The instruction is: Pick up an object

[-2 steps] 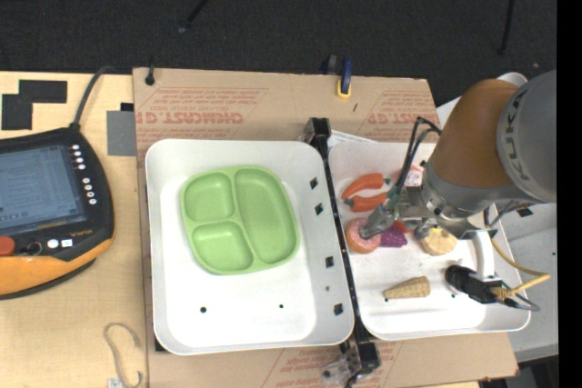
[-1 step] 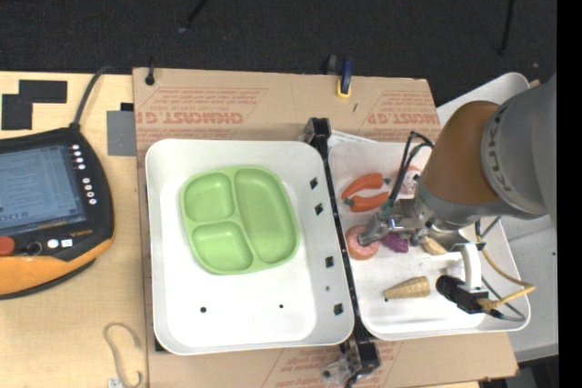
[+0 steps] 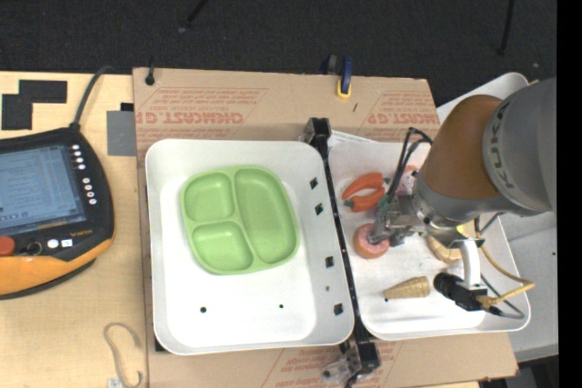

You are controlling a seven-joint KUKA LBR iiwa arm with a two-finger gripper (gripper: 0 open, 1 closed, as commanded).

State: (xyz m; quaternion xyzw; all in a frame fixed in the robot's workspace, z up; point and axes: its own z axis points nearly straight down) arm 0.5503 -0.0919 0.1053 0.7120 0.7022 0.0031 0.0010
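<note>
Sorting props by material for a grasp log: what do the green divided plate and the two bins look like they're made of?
The green divided plate looks like moulded plastic: uniform colour, soft sheen, rounded compartment walls. The left bin and right bin also look like plastic, smooth, white and slightly glossy, though coated metal can't be ruled out.

Even overhead light — white bins [image 3: 164, 195] bright, floor dark, image slightly soft.

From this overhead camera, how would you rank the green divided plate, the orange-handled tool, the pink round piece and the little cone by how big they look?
1. Green divided plate, by far the largest.
2. Orange-handled tool, partly behind the arm, so unsure.
3. Cone and pink round piece look about alike; the hand partly covers the pink piece.
</note>
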